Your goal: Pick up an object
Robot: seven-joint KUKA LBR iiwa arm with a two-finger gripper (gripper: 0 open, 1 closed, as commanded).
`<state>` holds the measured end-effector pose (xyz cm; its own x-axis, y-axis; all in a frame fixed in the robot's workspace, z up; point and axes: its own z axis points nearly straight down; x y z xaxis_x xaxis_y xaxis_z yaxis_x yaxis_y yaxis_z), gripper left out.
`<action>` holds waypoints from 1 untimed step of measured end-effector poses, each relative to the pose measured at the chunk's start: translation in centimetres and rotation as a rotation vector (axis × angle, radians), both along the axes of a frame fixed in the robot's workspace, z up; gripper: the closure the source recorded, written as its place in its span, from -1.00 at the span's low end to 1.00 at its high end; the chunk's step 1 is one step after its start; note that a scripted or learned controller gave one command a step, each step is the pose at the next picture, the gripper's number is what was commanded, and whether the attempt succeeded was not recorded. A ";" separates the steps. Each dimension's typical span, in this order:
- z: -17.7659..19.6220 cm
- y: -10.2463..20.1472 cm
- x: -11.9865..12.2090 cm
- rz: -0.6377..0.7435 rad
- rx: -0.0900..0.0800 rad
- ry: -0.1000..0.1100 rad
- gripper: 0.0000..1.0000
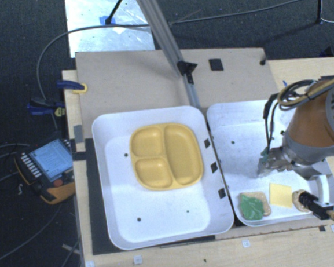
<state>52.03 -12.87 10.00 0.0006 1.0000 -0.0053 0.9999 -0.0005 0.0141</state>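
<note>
A yellow divided plate (pixel 166 155) lies in the left bin (pixel 116 181). In the right bin (pixel 236 124), along the near wall, sit a green piece on a tan slice (pixel 253 205), a pale yellow square (pixel 280 195) and a small brown round item (pixel 301 200). The arm, with its orange band (pixel 312 124), reaches in from the right. Its gripper (pixel 268 165) hangs low over the right bin's floor, just above and behind the yellow square. No object shows between its fingers.
A grey pole (pixel 167 40) runs from the top of the view down to the gap between the bins. Off the bench at left lie a blue-screened handheld device (pixel 47 163) and cables. Black cables loop around the arm's wrist.
</note>
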 end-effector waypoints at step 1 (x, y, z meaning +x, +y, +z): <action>6.1 -0.4 0.8 0.005 0.004 0.008 1.00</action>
